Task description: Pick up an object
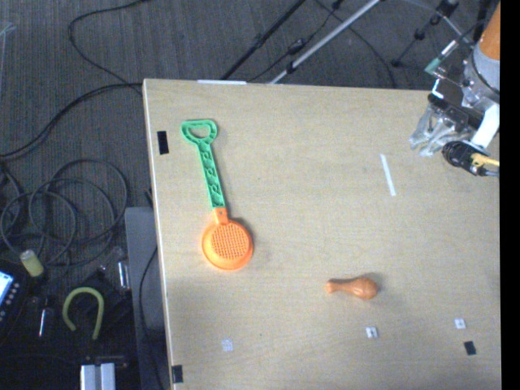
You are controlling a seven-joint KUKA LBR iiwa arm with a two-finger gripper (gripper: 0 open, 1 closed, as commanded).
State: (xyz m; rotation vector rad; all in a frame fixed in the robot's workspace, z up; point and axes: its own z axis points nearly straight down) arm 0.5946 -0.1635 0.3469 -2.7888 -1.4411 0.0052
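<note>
A toy strainer [218,210] with a green handle and a round orange mesh head lies on the left part of the tan bench top [325,136]. A small orange drumstick-shaped toy [355,287] rests nearer the front, right of centre. A thin white stick [388,175] lies toward the right. My gripper [431,136] hangs at the far right edge, above the bench's back right area, well apart from all three objects and with nothing seen in it.
The bench's left edge drops to a floor with cables, a green hook-shaped item [83,307] and tripod legs [357,15] behind. Small black and white markers [371,331] dot the front of the surface.
</note>
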